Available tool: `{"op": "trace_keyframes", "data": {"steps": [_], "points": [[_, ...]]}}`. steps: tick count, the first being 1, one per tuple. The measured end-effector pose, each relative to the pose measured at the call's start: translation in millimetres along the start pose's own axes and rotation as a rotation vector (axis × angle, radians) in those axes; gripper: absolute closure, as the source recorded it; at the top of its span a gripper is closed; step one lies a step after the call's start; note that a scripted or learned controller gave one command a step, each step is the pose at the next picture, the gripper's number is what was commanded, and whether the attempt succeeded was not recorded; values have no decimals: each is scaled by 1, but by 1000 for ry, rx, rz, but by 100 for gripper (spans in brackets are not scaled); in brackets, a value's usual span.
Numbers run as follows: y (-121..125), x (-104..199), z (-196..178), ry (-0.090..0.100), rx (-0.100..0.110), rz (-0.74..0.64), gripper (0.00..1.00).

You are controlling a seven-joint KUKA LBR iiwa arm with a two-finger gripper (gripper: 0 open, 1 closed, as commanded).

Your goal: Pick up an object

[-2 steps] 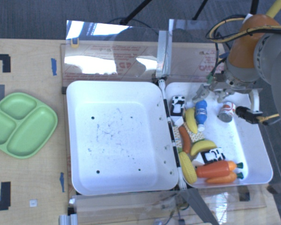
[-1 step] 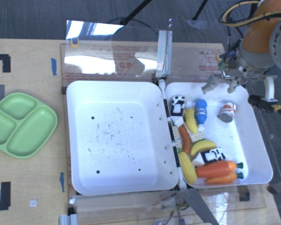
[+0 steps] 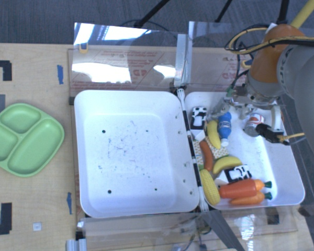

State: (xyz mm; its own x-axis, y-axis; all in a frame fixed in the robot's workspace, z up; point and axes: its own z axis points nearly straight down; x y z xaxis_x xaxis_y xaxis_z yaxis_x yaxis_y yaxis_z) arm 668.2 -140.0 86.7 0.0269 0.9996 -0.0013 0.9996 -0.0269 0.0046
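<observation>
The right bin [image 3: 288, 184] holds several toy foods. A blue bottle [image 3: 224, 125] lies beside a yellow banana [image 3: 213, 134], with a black-and-white cow-patterned toy [image 3: 199, 117] at the bin's far left corner. Nearer the front lie a sausage [image 3: 205, 151], a second banana [image 3: 226, 163], a corn cob [image 3: 210, 187], a black-and-white piece [image 3: 235, 173] and two carrots [image 3: 242, 187]. My gripper [image 3: 252, 115] hangs low over the far right part of this bin, right of the blue bottle. A small red-and-white object [image 3: 254, 123] sits directly at the gripper; whether it is held is unclear.
The left bin [image 3: 128, 150] has a bare white floor with faint marks. A green divided plate [image 3: 23, 138] lies on the wooden bench at the left. Clear panels [image 3: 125, 61] stand behind both bins. The arm's grey body fills the upper right.
</observation>
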Motion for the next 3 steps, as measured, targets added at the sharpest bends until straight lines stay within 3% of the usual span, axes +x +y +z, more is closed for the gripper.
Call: {"op": "trace_keyframes", "data": {"steps": [1, 2, 3], "points": [[-2, 28, 0, -2, 3, -262, 0], [-42, 34, -1, -1, -1, -132, 0], [-41, 34, -12, 0, -5, -131, 100]]}}
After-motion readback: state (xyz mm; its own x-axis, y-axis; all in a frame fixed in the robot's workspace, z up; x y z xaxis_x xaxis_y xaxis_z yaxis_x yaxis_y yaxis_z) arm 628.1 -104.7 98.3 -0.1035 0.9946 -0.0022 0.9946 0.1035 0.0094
